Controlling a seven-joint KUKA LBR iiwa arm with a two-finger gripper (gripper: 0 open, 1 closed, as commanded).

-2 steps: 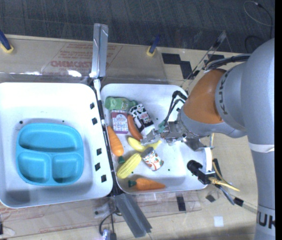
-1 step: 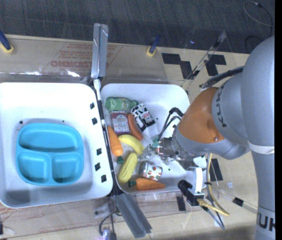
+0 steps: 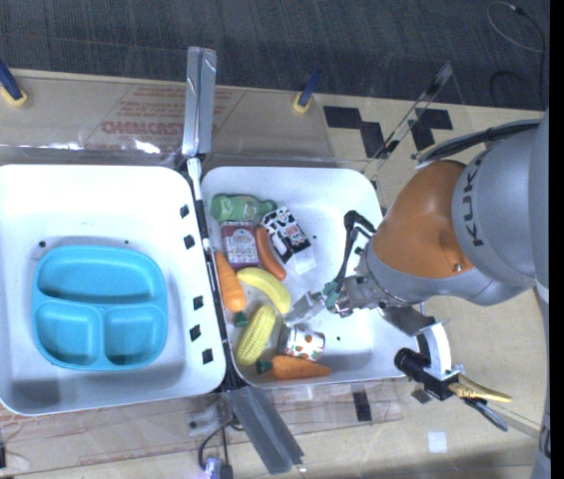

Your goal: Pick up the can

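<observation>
The can [image 3: 240, 242], with a dark red label, lies on its side in the left part of the right bin [image 3: 336, 183], between a green item [image 3: 234, 208] and an orange carrot [image 3: 230, 282]. My gripper [image 3: 308, 306] hangs low over the middle of the right bin, right of the banana [image 3: 267, 287] and just above a small white spotted object [image 3: 304, 344]. It is about a hand's width to the lower right of the can and is not touching it. The grey and orange arm [image 3: 431, 238] covers the bin's right side.
A black-and-white carton [image 3: 286, 231], a second carrot [image 3: 270, 252], a corn cob [image 3: 255, 333] and a third carrot [image 3: 296, 368] crowd the right bin. The left bin [image 3: 2, 267] holds a blue divided tray [image 3: 102, 305]. A metal divider [image 3: 200, 108] runs between the bins.
</observation>
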